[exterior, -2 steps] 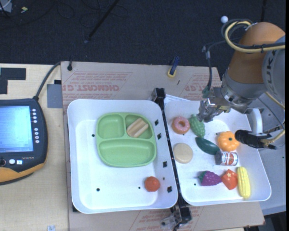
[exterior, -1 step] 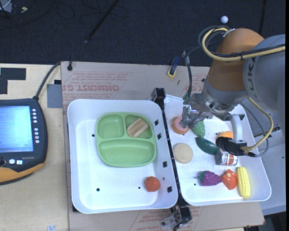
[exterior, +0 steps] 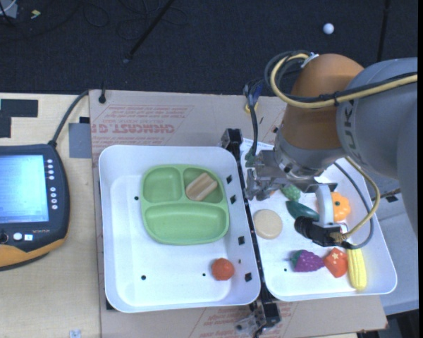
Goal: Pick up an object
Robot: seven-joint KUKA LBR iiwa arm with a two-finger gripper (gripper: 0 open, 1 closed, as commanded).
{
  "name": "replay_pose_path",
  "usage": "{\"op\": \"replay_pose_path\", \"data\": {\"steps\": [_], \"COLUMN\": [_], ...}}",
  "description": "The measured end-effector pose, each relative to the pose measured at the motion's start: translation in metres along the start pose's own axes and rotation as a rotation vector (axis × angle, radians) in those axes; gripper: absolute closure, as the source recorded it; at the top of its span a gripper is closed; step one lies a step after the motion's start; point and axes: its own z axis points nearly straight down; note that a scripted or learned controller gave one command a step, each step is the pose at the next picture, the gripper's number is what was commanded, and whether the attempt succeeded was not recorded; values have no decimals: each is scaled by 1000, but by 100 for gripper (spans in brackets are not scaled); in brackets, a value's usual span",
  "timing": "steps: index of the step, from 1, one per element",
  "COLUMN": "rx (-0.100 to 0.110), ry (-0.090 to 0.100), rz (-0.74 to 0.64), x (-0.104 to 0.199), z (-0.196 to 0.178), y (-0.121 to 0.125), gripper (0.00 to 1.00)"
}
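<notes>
Hovering tool [exterior: 257, 186] by right bin [exterior: 388, 273] inner edge, near cookie [exterior: 268, 224], grip state unclear.

A pale wooden counter [exterior: 42, 287] is carrying a brown cardboard sheet [exterior: 162, 122] with reversed red print. Dark carpeted floor [exterior: 162, 41] is lying beyond the counter's far edge, with black cables [exterior: 151, 20] trailing across it. A handheld control pendant [exterior: 21, 203] is resting at the counter's left edge, its screen glowing.

Grey arm [exterior: 381, 111] — orange band [exterior: 323, 83] above the wrist, yellow cables [exterior: 285, 83] looping round.
</notes>
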Motion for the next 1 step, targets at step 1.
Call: {"op": "replay_pose_path", "data": {"steps": [1], "rx": [-3], "ry": [0], "rz": [-1], "x": [49], "z": [-11], "y": [-11], "gripper": [100]}}
